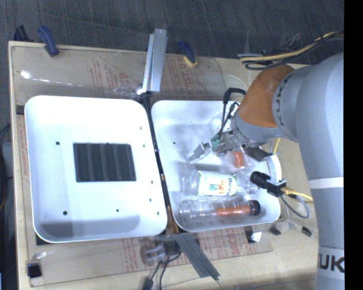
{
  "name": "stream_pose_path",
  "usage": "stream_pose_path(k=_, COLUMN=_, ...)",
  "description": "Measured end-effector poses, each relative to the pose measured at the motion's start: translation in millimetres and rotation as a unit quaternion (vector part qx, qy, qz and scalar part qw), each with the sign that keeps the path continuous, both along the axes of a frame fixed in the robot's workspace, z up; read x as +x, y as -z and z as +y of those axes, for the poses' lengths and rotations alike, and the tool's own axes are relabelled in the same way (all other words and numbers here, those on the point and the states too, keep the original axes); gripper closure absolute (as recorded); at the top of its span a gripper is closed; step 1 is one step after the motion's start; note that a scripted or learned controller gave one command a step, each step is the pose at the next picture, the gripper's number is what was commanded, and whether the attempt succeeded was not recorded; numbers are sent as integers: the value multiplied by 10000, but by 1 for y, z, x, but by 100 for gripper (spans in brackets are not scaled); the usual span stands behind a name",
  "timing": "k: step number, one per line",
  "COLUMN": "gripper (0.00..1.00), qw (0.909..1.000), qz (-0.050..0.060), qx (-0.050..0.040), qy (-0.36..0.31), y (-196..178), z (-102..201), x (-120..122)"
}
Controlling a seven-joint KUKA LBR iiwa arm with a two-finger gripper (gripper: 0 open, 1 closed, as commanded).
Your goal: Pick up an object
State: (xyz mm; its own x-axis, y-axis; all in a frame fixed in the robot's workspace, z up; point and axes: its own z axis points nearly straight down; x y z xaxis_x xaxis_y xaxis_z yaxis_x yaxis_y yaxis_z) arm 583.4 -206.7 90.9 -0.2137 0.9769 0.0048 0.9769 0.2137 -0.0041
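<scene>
The right bin (169, 125) holds a clear bottle with a white label (215, 185) lying on its side. Closer to the front wall lies a second clear bottle with orange contents (221, 210). My gripper (213, 146) is low inside this bin, just behind the labelled bottle and tilted toward the left. A small orange piece (237, 159) shows right beside it. Whether anything sits in the gripper is not visible. A black ribbed rectangular thing (104, 162) lies flat in the middle of the left bin (48, 113).
The grey arm with its orange band (263, 95) covers the right bin's far right corner. A metal bar (154, 59) stands behind the seam between the bins. Blue clamps (47, 40) grip the bench's back edge.
</scene>
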Motion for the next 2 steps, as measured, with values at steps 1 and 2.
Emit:
stream_pose_path(k=1, gripper=0, qw=9953, qz=-5, qx=-19, qy=964, y=-57, z=35, x=-22)
stream_pose_path(k=2, gripper=0, qw=9987, qz=-15, qx=-19, qy=510, y=-106, z=14, x=-27)
